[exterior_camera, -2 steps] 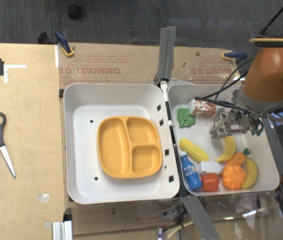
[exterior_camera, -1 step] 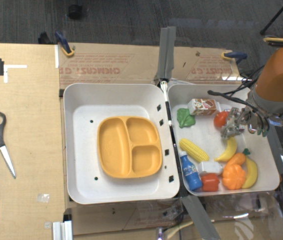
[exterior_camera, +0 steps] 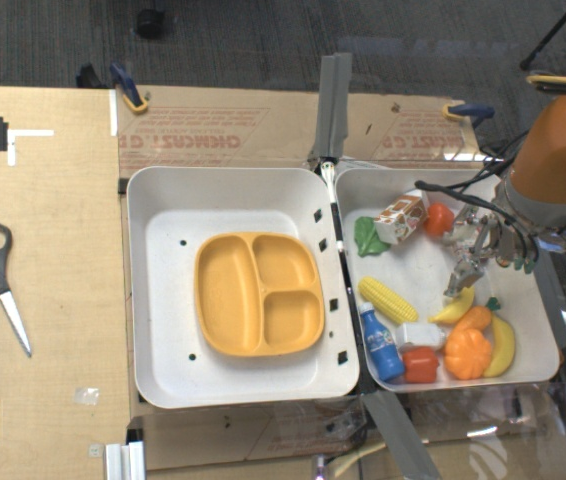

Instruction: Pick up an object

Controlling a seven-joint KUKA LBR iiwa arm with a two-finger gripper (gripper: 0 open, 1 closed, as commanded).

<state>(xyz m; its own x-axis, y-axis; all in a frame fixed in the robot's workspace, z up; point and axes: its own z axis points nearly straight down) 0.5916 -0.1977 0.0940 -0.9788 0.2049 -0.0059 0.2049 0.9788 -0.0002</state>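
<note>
My gripper point(exterior_camera: 463, 280) hangs low over the right bin point(exterior_camera: 533, 368), at its right-middle, with the grey arm and orange band point(exterior_camera: 561, 148) above it. Its tip stands just above a small yellow banana piece point(exterior_camera: 452, 311) and an orange carrot point(exterior_camera: 477, 318). Nothing shows as held. Around it lie a red tomato point(exterior_camera: 440, 218), a brown-and-white carton point(exterior_camera: 403, 218), a green leaf point(exterior_camera: 368, 236), a corn cob point(exterior_camera: 388, 300), a blue bottle point(exterior_camera: 381, 344), a red block point(exterior_camera: 421, 365), an orange pumpkin point(exterior_camera: 466, 354) and a long banana point(exterior_camera: 504, 348).
The left bin point(exterior_camera: 153, 268) holds a yellow divided plate point(exterior_camera: 260, 293). Scissors point(exterior_camera: 1, 278) lie on the wooden bench at the far left. A grey divider point(exterior_camera: 335, 118) rises behind where the two bins meet. Cables point(exterior_camera: 463, 183) run across the right bin's back edge.
</note>
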